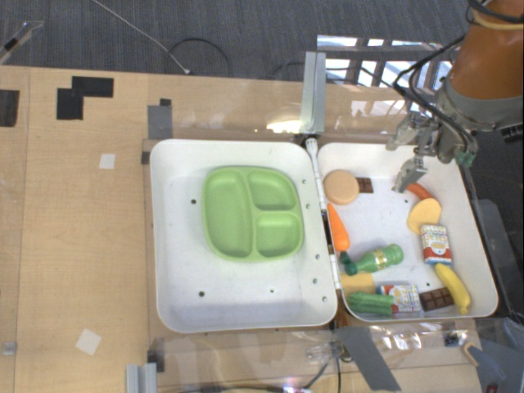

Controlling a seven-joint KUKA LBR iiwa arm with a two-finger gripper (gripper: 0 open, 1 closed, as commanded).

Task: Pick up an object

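We see the wooden counter (pixel 74 244) carrying two white bins. The left bin (pixel 180 301) holds a green divided plate (pixel 250 213). The right bin (pixel 385 219) holds the toy foods: a tan bun (pixel 341 187), an orange carrot (pixel 338 228), a green bottle (pixel 375 259), a small can (pixel 435 244), a banana (pixel 453 286) and a chocolate bar (pixel 435 300). The pincer (pixel 407 176) hangs over this bin's far right corner, above a red item (pixel 420 192); whether it is released or clenched, we cannot tell.

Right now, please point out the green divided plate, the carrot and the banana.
green divided plate (pixel 250 213), camera view, on the ridge between its compartments.
carrot (pixel 337 228), camera view, on the middle of its orange body.
banana (pixel 453 286), camera view, on its yellow middle.
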